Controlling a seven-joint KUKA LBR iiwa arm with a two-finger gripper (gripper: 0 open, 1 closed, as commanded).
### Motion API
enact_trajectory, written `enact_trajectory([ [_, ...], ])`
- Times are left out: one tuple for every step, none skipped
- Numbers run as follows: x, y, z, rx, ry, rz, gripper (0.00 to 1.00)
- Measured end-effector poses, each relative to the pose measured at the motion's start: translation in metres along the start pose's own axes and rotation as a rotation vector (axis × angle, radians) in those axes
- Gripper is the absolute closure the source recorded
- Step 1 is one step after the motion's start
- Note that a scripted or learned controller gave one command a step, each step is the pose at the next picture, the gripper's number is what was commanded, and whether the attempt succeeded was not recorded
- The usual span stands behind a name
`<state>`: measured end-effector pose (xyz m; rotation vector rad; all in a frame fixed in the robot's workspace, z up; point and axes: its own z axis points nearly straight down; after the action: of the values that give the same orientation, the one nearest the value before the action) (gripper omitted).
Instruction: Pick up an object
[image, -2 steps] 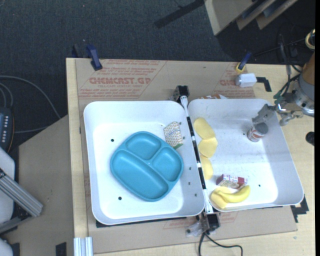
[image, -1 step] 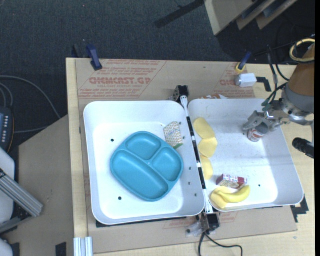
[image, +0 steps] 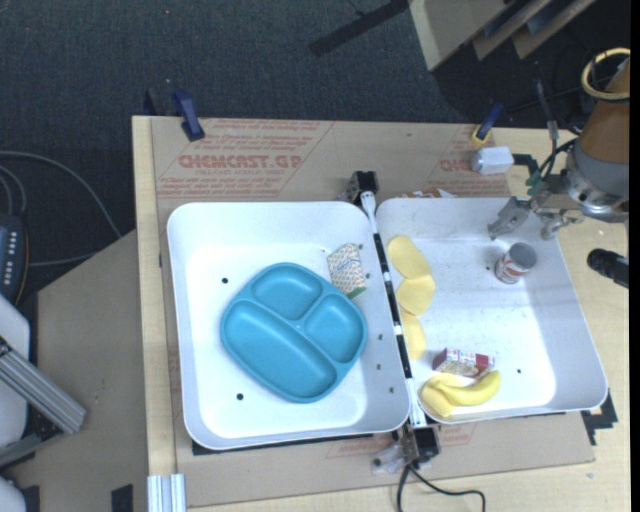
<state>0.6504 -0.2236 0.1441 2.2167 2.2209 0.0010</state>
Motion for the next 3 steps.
enact_trajectory([
  [0.004, -0.017, 0.030, 0.005, 0.002, 0.001, 0.00],
  [0.044, 0.005, 0.059, 0.001, 0.003, 0.000, 0.00],
  [0.081, -0.031, 0.059, 0.004, 0.003, 0.001, 0.00],
])
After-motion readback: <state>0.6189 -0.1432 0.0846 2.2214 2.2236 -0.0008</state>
